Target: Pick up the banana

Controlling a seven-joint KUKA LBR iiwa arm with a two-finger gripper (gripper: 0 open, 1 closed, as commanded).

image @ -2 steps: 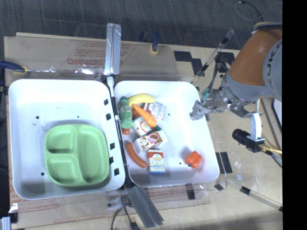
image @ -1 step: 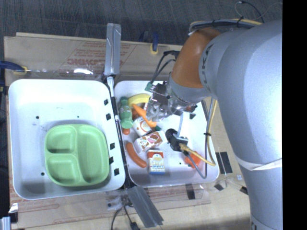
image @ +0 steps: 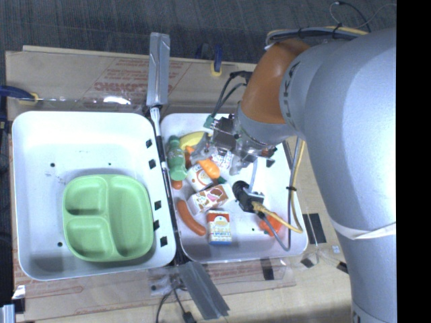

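1. Green divided plate [image: 108,216] sits in the left bin [image: 27,180], well off to the left of the claw. Nothing to do with this job.
2. Moving right into the right bin [image: 296,237]: a green bottle [image: 176,159] lies left of the claw, along the bin's left wall, and the banana [image: 193,139] is just beside the claw on its left, up at the top of the pile. Only a yellow sliver of it shows, the rest is tucked behind other stuff.
3. Below the claw there's a carrot-looking orange piece [image: 209,167], a couple of small cartons [image: 209,197], a little juice box [image: 219,227] and a hot dog [image: 190,219] toward the lower left.
4. The claw [image: 225,143] itself is down low in the clutter, right next to the banana. Can't tell if it's apart or together, the wrist blocks it, and I don't see the banana clamped in it.
5. My read: this is the reach/close-in step, not a lift yet. Next move needs a small nudge left to centre over the banana, then a clean close without snagging the bottle or carrot.
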